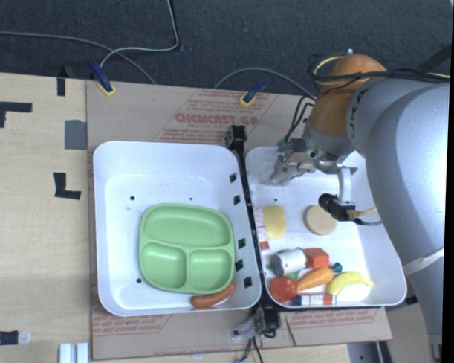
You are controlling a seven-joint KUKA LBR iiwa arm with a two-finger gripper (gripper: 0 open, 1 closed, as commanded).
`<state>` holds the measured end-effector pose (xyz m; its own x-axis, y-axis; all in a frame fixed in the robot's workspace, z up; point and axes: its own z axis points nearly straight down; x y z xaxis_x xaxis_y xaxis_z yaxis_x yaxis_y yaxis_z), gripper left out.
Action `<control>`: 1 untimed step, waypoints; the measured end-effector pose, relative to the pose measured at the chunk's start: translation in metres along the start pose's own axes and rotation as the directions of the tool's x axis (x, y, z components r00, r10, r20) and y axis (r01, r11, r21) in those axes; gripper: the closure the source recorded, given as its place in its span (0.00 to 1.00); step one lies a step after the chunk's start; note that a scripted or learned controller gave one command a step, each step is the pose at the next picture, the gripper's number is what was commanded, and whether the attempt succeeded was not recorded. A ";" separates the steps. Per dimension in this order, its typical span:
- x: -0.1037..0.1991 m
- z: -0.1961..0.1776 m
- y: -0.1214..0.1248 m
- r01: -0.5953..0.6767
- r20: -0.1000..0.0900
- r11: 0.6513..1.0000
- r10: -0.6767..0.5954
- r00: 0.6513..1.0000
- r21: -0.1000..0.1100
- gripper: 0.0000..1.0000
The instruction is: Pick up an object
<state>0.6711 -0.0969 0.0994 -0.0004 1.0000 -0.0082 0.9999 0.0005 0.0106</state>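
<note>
My gripper [284, 171] hangs over the far left corner of the right bin [380, 253], above bare bin floor. Nearest to it lie a pale yellow oval piece [275, 221] by the divider and a round tan biscuit [321, 220] to its right. At the near end of that bin sits a pile: a white and red can [291, 259], a carrot [315, 278], a banana [349, 284], a red tomato [281, 289] and a marker [315, 299]. All of them rest on the bin floor, apart from the gripper.
The left bin [119, 173] holds a green divided plate [186, 246] and a brown sausage [211, 297] at its near edge. A black clip [237, 135] sits at the far end of the wall between the bins. The grey arm [407, 146] covers the right side.
</note>
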 end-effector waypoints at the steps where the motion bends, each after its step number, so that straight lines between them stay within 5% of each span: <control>1: 0.000 0.000 0.000 0.000 0.000 1.000 0.000 1.000 0.000 0.00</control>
<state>0.6710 -0.0968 0.0992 -0.0003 1.0000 -0.0081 0.9999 0.0003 0.0102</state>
